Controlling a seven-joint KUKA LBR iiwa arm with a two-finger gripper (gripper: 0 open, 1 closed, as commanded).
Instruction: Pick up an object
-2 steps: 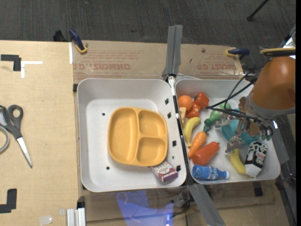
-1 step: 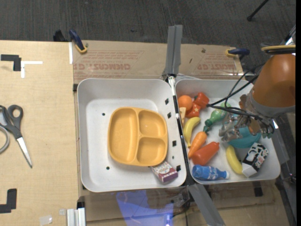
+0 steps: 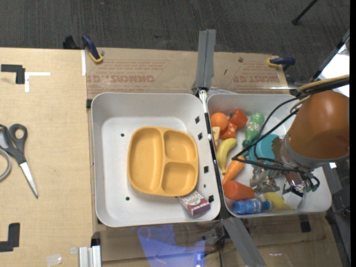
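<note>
The right bin (image 3: 311, 207) holds a heap of toy items: an orange ball (image 3: 219, 120), a red pepper (image 3: 235, 123), a green bottle (image 3: 254, 125), a yellow banana (image 3: 225, 151), a carrot (image 3: 233, 169), an orange-red piece (image 3: 238, 191), a blue bottle (image 3: 250, 206) and a yellow piece (image 3: 276, 200). My gripper (image 3: 266, 180) reaches down into this bin under the orange wrist band (image 3: 320, 127), just right of the carrot and above the yellow piece. Cables and the wrist cover its tips.
The left bin (image 3: 105, 149) holds a yellow divided plate (image 3: 163, 161) and a small purple-and-white box (image 3: 194, 204) at its front right. Scissors (image 3: 19, 154) lie on the bench at far left. A grey divider bar (image 3: 205, 60) rises between the bins.
</note>
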